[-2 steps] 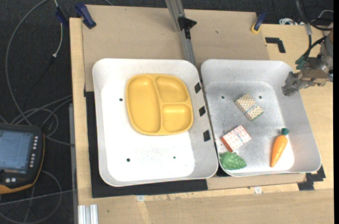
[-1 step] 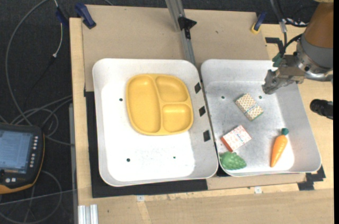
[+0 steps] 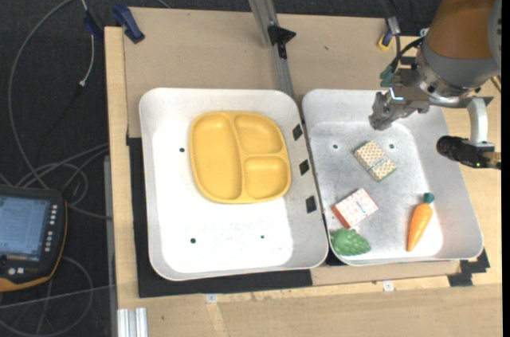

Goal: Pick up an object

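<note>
The right-hand shallow white bin [image 3: 456,192] is taken as the landmark. Four candidate objects are seen on its floor: a small patterned cardboard box [image 3: 374,160] near the centre, a small red-and-white carton [image 3: 355,208] towards the front, a green leafy toy vegetable [image 3: 350,242] at the front left corner, and an orange toy carrot with a green top [image 3: 420,222] towards the front right.

The grey two-finger gripper [image 3: 384,111] is positioned over the rear part of this bin, near its back wall. Nothing is seen between the jaws. Whether the jaws stand apart or together cannot be told from the slanted view.

The governing relation is as follows. The patterned cardboard box lies nearest the gripper, just forward of it towards the bin's centre and apart from it. Its long axis is turned diagonally to the bin walls. The remaining three objects lie further forward, well apart from the gripper.

The grasp is judged as not yet begun. A short forward travel and a descent are judged necessary, with the jaws turned across the box's shorter side.

The yellow three-compartment plastic tray [image 3: 239,155] is seen in the left-hand bin [image 3: 159,192].
</note>
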{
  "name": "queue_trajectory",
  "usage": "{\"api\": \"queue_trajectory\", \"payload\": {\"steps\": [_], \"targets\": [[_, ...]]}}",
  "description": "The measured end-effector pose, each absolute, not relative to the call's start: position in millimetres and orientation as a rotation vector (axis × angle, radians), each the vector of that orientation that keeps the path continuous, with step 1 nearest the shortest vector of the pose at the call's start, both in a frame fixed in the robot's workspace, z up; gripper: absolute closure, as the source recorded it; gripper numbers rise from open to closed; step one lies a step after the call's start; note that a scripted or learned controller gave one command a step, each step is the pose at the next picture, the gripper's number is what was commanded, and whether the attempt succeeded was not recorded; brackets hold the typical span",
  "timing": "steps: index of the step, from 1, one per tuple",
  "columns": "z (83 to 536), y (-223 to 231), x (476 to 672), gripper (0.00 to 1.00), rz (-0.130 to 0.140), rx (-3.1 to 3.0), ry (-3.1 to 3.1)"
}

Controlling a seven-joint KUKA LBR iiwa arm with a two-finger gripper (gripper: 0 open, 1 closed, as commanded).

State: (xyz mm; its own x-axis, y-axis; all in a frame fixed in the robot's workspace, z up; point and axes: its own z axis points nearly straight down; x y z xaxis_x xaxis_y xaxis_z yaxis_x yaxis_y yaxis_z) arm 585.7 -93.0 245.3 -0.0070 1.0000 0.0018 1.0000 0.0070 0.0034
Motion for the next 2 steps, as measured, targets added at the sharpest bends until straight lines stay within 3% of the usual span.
{"api": "queue_trajectory", "payload": {"steps": [2], "targets": [[242.8, 15.2, 608.2, 1.0, 0.006, 2.213, 2.23]]}}
